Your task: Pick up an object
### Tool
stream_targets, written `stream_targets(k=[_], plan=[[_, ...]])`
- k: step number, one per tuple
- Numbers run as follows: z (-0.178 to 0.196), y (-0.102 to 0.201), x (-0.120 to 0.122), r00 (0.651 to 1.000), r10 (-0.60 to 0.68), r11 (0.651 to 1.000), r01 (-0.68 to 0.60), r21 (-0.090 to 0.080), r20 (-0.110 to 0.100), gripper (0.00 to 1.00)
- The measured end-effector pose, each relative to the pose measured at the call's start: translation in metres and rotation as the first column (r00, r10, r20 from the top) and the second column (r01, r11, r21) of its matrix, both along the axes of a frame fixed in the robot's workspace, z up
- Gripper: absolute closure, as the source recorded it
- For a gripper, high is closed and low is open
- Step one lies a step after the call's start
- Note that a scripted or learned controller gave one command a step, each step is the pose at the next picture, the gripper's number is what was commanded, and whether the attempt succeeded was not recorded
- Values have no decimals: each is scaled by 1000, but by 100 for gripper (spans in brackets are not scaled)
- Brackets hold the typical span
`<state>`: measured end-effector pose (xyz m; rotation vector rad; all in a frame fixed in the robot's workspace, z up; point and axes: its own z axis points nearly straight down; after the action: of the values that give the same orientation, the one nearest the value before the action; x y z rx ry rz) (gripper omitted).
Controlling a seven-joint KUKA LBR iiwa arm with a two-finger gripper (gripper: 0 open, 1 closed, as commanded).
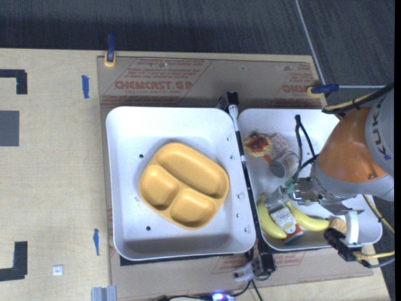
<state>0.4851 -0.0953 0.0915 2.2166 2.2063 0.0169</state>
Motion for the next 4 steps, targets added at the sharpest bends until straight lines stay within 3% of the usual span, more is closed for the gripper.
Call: stream_targets(k=[1, 2, 3, 4], plan=[[9, 0, 1, 1000, 1, 1000, -1, -1, 3, 100], [9, 0, 1, 1000, 1, 1000, -1, -1, 2, 0], [-5, 2, -4, 1000, 4, 1000, -4, -1, -10, 0], [6, 2, -2, 1000, 3, 1000, -3, -2, -4, 100]])
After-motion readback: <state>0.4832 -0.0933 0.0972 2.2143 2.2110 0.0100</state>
